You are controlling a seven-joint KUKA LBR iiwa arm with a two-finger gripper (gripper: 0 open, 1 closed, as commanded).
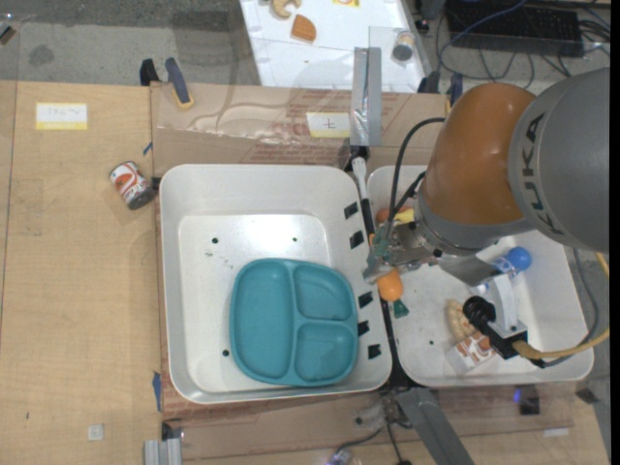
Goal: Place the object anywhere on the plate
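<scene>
Grey arm (504, 163) hangs over the right bin (552, 356), its jaws' state untellable, orange object (389, 286) just below them.

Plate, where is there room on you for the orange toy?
All three compartments of the teal plate are bare. The left bin is bare behind the plate. It is crowded in the right bin, around the gripper and orange toy.
</scene>
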